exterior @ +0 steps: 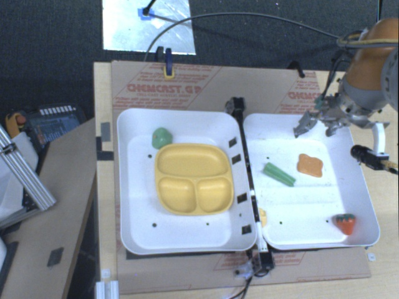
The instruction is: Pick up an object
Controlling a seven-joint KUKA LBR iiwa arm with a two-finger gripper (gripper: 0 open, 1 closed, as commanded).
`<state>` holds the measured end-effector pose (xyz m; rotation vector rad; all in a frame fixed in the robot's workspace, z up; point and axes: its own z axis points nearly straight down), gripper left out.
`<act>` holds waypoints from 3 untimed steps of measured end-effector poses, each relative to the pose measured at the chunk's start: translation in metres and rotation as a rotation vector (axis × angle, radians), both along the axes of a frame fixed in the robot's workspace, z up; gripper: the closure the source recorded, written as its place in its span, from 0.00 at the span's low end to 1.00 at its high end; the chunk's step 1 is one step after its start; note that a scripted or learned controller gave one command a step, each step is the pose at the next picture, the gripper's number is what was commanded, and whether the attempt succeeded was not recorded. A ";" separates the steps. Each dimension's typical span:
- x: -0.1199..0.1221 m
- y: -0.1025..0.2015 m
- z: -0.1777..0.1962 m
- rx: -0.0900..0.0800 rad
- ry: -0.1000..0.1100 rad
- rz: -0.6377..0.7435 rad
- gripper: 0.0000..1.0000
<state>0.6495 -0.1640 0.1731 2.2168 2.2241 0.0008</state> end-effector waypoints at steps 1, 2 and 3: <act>0.001 -0.009 -0.046 0.000 0.001 -0.002 0.00; 0.003 -0.009 -0.032 -0.001 -0.004 -0.001 1.00; 0.014 -0.010 0.020 -0.001 -0.007 0.002 1.00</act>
